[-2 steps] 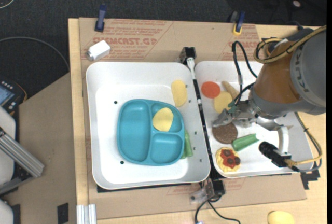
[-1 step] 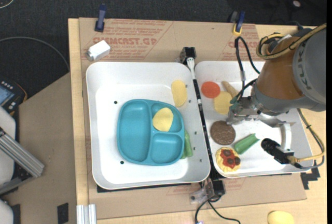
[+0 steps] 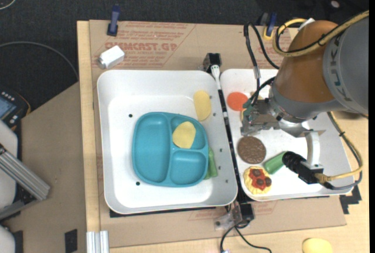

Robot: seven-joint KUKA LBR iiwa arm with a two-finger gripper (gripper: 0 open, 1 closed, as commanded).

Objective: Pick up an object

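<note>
A blue tray [image 3: 161, 149] bearing a yellow piece [image 3: 184, 134] is contained in the left bin [image 3: 111, 129]; the state of the pincer [image 3: 256, 118] cannot be determined.

I count two white bins [image 3: 111, 129], with one blue tray [image 3: 155, 152] and two yellow pieces [image 3: 202, 104]. Right of the tray sit four small items [image 3: 252, 149]

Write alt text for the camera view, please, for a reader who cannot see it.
The grey arm reaches over the right bin, above a brown disc, orange disc, green piece and pizza toy. The left bin holds a teal divided plate.
</note>
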